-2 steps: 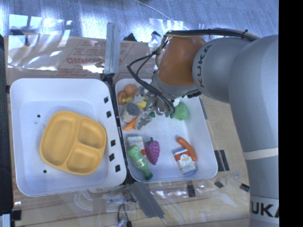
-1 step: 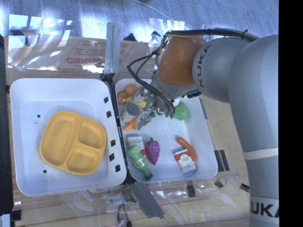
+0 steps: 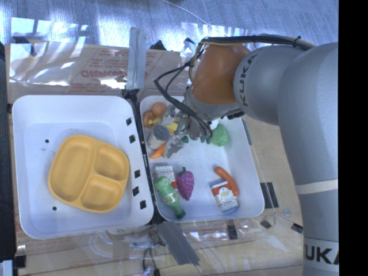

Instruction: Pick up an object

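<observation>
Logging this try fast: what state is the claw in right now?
Claw: low in the right bin among the toys at its far end; whether it grips anything cannot be told.

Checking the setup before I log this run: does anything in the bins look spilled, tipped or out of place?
Nothing looks spilled or broken. The yellow divided tray lies slightly askew in the left bin. In the right bin, the green bottle and small can lie on their sides, and toys crowd the far corner under the gripper.
</observation>
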Action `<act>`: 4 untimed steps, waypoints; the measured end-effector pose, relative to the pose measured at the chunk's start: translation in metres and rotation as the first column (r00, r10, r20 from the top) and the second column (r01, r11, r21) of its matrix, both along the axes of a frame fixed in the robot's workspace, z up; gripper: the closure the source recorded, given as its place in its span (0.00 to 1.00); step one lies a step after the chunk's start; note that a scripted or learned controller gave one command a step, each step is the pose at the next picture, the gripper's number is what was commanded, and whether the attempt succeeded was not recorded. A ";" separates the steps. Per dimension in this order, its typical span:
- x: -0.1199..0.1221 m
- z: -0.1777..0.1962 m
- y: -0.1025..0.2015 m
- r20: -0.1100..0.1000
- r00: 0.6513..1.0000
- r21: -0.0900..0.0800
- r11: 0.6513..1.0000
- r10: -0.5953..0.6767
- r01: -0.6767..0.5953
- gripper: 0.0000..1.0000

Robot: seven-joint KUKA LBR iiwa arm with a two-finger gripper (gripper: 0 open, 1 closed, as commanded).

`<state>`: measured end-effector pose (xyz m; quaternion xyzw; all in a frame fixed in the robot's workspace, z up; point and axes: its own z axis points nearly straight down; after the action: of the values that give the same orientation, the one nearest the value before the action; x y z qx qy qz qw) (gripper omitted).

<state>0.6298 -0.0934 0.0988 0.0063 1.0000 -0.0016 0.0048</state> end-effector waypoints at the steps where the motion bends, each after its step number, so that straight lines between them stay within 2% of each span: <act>1: 0.000 0.000 0.000 0.000 1.000 0.000 1.000 0.000 0.000 0.00; 4: 0.000 0.000 0.000 0.000 1.000 0.000 1.000 0.000 0.000 0.00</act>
<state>0.6298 -0.0931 0.0986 0.0061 1.0000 -0.0014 0.0047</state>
